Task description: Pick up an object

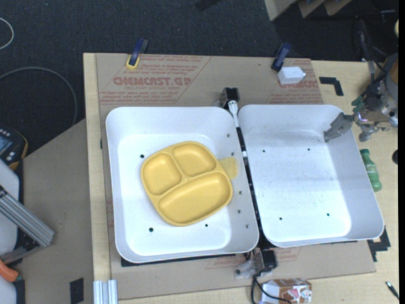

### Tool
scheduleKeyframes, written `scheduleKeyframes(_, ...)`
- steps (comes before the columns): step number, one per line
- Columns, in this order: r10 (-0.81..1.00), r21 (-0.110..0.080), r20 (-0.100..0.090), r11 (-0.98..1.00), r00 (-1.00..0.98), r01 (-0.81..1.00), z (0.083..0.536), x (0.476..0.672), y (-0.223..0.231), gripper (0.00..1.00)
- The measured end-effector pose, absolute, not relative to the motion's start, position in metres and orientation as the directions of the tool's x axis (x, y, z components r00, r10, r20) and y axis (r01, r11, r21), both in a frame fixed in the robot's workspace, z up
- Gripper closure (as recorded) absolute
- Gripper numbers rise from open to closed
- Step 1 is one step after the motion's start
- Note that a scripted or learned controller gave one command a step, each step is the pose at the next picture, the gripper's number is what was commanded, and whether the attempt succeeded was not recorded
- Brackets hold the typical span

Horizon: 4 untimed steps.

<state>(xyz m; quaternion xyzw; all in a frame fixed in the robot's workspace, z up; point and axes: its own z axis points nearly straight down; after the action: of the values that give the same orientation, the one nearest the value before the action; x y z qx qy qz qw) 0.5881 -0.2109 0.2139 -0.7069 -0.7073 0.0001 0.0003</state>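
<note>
On the bench sit two shallow white bins side by side. Left bin (120, 170) holds a yellow divided plate (185, 183), three compartments, lying flat and a bit rotated, roughly centre of the bin floor. A small yellow tab (229, 167) peeks out at the plate's right edge, touching it; can't tell if it's part of the plate or a separate bit. Right bin (304, 189) has bare floor w/ a few dark specks.

Gripper (338, 126) is at the far right, over the upper right corner of the right bin, well apart from the plate. One grey finger is seen reaching toward the bin; whether the fingers are spread or pressed together, can't tell. Nothing seen between them.

A green object (371, 168) lies outside the right bin's right rim, on the bench.

Handling, as a guess: plate looks like moulded plastic, so light, stiff, smooth and prob. slippery, not fragile. Too wide to span across. Best hold is prob. the raised outer rim or a divider ridge between compartments, pinched edge-on. Flat-lying rim near the bin floor could make the fingers slide off.
</note>
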Motion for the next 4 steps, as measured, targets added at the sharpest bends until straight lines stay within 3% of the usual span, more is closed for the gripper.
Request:
scheduleKeyframes(1,1.000,0.013,0.001,0.008,-0.008,1.000,0.327,0.524,-0.123,0.00)
scheduleKeyframes(2,1.000,0.011,0.001,0.010,-0.010,1.000,0.402,0.486,-0.029,0.00)
scheduleKeyframes(3,1.000,0.005,-0.001,0.002,-0.002,1.000,0.407,0.488,-0.034,1.00)
scheduleKeyframes(4,1.000,-0.008,0.002,0.009,-0.009,1.000,0.354,0.478,0.049,1.00)
